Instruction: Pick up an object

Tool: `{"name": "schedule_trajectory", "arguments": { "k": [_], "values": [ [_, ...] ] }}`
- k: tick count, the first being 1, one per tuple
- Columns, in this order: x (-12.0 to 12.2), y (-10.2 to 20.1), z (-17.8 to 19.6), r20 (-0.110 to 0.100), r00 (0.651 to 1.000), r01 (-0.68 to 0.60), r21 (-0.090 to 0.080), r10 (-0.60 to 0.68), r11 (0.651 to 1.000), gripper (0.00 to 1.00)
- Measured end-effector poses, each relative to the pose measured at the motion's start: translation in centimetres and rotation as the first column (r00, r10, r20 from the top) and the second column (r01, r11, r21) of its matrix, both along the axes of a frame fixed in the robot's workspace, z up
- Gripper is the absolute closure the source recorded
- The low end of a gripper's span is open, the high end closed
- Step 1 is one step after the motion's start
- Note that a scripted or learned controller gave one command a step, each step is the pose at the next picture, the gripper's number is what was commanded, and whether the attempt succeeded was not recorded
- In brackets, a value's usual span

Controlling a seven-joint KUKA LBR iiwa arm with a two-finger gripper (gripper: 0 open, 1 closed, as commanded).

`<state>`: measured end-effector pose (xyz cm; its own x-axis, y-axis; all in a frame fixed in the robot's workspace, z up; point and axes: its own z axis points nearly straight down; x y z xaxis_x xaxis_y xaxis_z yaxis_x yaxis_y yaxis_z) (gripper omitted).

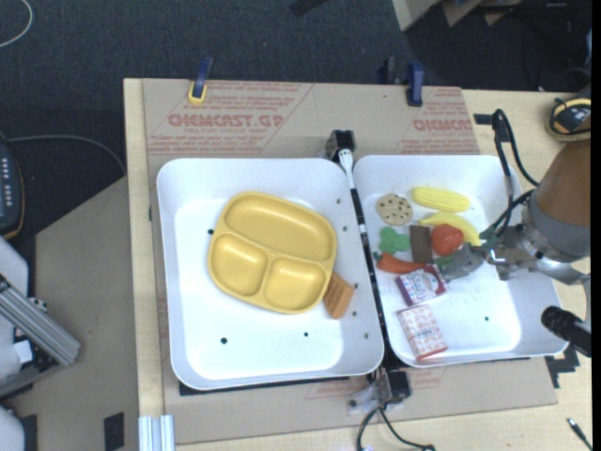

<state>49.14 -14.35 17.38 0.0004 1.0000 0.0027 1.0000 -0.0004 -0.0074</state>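
Observation:
The right bin (pixel 488 332) holds a heap of small toy foods. Among them are a speckled cookie (pixel 394 208), a yellow corn cob (pixel 441 198), a red tomato (pixel 448 238), a dark brown bar (pixel 420 243), a green piece (pixel 394 241) and a red-orange strip (pixel 398 264). Two pink patterned packets (pixel 419 285) (pixel 423 331) lie nearer the front. My gripper (pixel 461 262) reaches in from the right and sits low over the heap, just below the tomato and right of the upper packet. Nothing visibly hangs from it.
In the left bin (pixel 188 327) sits a yellow divided plate (pixel 271 251), with a small brown waffle-like piece (pixel 339 297) at its lower right. A black divider (pixel 360 233) runs between the bins. Cables (pixel 505 158) trail along the right bin's far side.

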Motion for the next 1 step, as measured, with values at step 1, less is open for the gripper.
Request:
{"name": "schedule_trajectory", "arguments": {
  "k": [1],
  "values": [
    [0.20,0.24,-4.34,0.001,1.000,0.000,0.000,0.000,1.000,0.00]
  ]
}}
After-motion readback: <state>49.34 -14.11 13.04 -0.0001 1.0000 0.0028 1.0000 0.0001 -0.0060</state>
